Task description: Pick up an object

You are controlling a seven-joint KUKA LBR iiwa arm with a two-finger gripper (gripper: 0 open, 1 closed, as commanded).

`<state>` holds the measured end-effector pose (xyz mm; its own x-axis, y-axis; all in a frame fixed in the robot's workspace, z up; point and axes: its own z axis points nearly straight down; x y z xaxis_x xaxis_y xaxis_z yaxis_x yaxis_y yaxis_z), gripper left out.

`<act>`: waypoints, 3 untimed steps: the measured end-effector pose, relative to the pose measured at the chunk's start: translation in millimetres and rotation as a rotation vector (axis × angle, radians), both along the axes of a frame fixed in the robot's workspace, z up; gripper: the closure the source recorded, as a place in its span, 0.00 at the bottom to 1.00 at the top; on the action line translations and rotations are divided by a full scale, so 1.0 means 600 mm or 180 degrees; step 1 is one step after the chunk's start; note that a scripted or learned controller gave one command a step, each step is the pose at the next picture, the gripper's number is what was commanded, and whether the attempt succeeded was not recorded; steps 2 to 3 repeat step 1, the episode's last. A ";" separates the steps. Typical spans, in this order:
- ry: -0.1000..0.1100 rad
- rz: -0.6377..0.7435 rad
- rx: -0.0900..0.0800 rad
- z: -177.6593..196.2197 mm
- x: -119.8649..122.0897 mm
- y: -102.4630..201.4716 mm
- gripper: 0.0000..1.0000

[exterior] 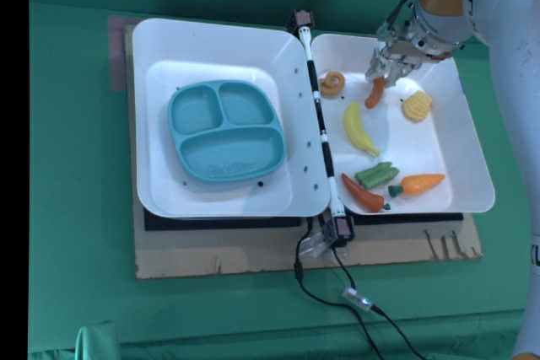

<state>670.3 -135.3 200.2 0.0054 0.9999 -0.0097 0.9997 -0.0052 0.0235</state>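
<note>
My gripper (381,77) is over the back of the right bin (472,173). Its fingers are closed on the top end of a small orange-red sausage-shaped piece (374,94), which hangs tilted below them. In the same bin lie an orange pretzel-like ring (332,83), a yellow ridged piece (417,106), a banana (359,129), a green pod (377,174), a red chili (363,194) and a carrot (418,184).
The left bin (160,46) holds a teal divided plate (226,131). A black-and-white divider rod (319,110) runs between the bins. Cables (354,299) trail off the front of the cardboard base. The arm (498,4) enters from the upper right.
</note>
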 end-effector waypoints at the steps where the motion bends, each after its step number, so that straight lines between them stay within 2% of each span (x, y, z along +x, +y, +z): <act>1: 0.0056 0.0010 0.0026 0.162 -0.031 0.049 1.00; 3: 0.0056 0.0010 0.0026 0.162 -0.031 0.049 1.00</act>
